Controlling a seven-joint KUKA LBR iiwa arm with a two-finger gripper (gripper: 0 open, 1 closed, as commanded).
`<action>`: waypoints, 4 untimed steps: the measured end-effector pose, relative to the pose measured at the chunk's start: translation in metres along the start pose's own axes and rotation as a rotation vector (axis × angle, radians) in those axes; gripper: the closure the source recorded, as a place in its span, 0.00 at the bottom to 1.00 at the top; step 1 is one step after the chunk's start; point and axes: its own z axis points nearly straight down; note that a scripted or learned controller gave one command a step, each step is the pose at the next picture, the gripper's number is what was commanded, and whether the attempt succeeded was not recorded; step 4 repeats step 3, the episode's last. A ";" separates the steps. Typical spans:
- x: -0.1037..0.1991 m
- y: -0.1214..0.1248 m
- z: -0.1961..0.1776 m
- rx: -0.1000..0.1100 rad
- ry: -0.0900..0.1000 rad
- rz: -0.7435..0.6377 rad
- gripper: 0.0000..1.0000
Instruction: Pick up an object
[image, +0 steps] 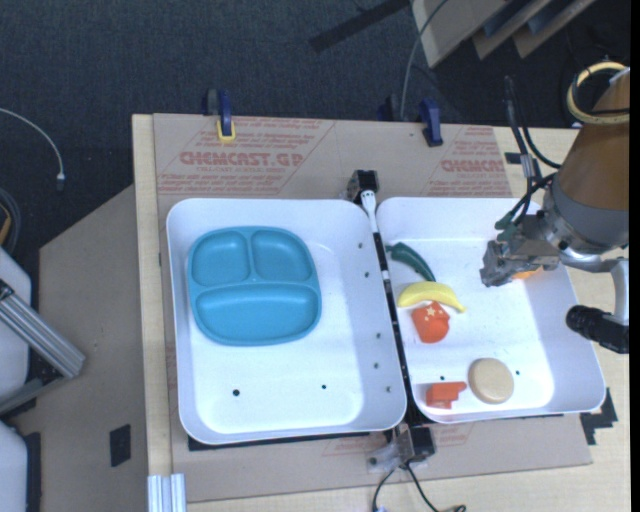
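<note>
The right bin (545, 310) holds a green pepper-like piece (412, 260), a yellow banana (431, 295), a red tomato-like piece (432, 322), an orange block (446, 393) and a tan round bun (491, 380). My gripper (505, 266) hangs over the upper right part of this bin, to the right of the banana and the green piece and apart from them. Nothing shows between its tips.
The left bin (280, 400) holds a blue divided plate (255, 285). Clamps (225, 115) hold the board at the back. A black divider with a bracket (365, 187) runs between the bins. The arm's orange band (600, 165) stands over the right edge.
</note>
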 end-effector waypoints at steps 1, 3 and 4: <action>0.059 0.000 -0.001 0.002 0.001 -0.001 1.00; 0.162 0.002 0.019 0.001 0.000 0.000 1.00; 0.162 0.002 0.019 0.001 0.000 0.000 1.00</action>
